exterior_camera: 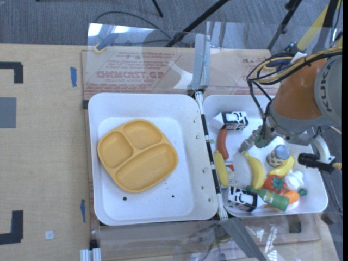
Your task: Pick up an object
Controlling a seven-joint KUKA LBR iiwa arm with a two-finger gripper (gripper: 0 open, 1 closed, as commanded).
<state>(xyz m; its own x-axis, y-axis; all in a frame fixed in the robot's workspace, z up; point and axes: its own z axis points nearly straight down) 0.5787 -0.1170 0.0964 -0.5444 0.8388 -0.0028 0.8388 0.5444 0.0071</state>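
Note:
The right bin [318, 203] holds several toy foods. Among them are a black-and-white carton [234, 119], a red sausage [222, 142], a long yellow piece [220, 168] by the left wall and a banana [256, 171]. A second black-and-white carton [242, 198] and a green bottle [273, 199] lie near the front, beside orange and white bits [287, 182]. A small blue-capped jar [278, 155] stands over another yellow piece [284, 169]. My gripper [252, 143] hangs low over the bin's middle, just above the banana's upper end and right of the sausage. Nothing shows in its grasp.
A yellow three-section plate [137, 154] lies in the left bin [98, 200]. A hinge strip [208, 145] divides the two bins. The arm's grey body and orange band [298, 94] cover the right bin's far right corner. A clear plastic sheet [136, 64] lies behind the bins.

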